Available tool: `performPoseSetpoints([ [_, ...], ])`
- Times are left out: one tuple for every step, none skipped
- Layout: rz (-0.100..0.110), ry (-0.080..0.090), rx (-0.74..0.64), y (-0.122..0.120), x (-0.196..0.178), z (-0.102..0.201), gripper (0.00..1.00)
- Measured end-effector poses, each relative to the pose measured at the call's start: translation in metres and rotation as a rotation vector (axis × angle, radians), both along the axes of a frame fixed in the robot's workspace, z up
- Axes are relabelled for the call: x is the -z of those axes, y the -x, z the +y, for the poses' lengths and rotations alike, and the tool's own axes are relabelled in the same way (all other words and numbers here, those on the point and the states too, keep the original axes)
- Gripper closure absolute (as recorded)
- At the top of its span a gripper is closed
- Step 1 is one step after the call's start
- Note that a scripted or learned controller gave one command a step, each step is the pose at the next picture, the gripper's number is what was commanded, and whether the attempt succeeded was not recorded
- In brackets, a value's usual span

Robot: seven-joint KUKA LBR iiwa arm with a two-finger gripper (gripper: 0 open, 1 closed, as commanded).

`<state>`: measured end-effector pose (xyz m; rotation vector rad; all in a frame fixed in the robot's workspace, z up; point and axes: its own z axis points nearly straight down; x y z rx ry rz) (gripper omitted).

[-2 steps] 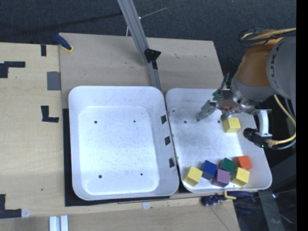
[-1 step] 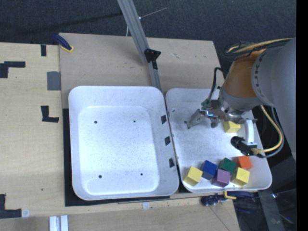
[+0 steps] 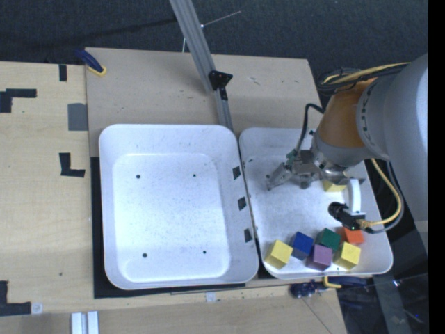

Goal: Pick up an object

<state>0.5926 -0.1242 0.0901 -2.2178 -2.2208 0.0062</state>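
My gripper (image 3: 278,179) sits low over the right bin (image 3: 278,145), and I can't tell how far it's parted or whether it has hold of anything.

It points left across the bare white floor near the bin's middle. The blocks crowd the near right corner, well apart from it: yellow cube (image 3: 279,254), blue cube (image 3: 302,243), purple cube (image 3: 322,256), green cube (image 3: 329,239), orange cube (image 3: 354,236), and 1 more yellow block (image 3: 350,255). The left bin (image 3: 111,145) lies alongside.
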Motion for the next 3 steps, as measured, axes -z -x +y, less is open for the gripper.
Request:
performPoseSetpoints([
  [-0.001,-0.001,-0.001,0.0,-0.011,0.001,1.0],
  [-0.01,0.0,-0.001,-0.004,-0.073,0.006,1.0],
  [-0.011,0.001,-0.001,-0.01,-0.136,0.004,1.0],
])
